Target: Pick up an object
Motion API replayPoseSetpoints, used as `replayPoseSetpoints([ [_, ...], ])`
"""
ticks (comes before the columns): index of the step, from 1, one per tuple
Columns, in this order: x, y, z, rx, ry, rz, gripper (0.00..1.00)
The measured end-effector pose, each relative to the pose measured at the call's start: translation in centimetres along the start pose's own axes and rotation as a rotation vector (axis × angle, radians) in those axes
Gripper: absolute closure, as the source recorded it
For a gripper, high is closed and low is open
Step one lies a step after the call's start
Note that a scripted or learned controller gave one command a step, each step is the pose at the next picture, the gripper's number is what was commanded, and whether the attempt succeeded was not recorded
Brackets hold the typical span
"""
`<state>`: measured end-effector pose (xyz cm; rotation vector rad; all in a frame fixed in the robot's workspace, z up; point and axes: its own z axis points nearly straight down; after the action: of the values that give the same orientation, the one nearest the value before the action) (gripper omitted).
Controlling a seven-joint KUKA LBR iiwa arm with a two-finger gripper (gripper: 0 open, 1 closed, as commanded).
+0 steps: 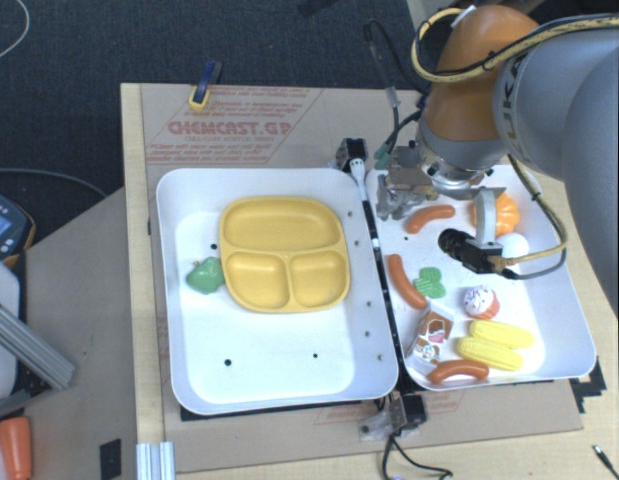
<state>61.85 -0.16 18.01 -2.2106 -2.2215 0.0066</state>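
Toy food lies scattered in the right bin (574, 353), all of it loose on the white floor. Gripper (404, 196) sits low at the bin's far-left corner, under the grey arm (549, 78) with its orange band; jaw state cannot be told from this angle.

Nearest the gripper: 1 orange sausage (430, 217), just beside it toward the bin's middle. A second sausage (404, 280) lies along the left wall, with a green piece (430, 284) just beside it. An orange-and-white piece (499, 223) sits near the far edge, partly behind a black fitting and cable (471, 251) that cross the bin. Toward the near edge: a small white ball with red marks (479, 300), 2 yellow corn cobs (496, 344) side by side, a small printed packet (431, 337), and a third sausage (458, 372) against the near rim.

Left bin (289, 368): a yellow 3-compartment tray (285, 251) in the far half, a green toy (204, 276) touching its left edge.

Both bins rest on a brown cardboard sheet (229, 123) with red print, over a wooden bench. A blue-and-yellow clip (203, 87) sits at the sheet's far edge. Dark carpet beyond.
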Motion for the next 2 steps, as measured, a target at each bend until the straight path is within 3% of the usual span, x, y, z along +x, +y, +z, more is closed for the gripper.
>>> replayPoseSetpoints([
  [1, -0.8, 1.3, -0.5, -0.011, -0.003, 0.005, 1.0],
  [2, -8.9, 4.9, -0.6, -0.015, -0.006, 0.009, 1.0],
])
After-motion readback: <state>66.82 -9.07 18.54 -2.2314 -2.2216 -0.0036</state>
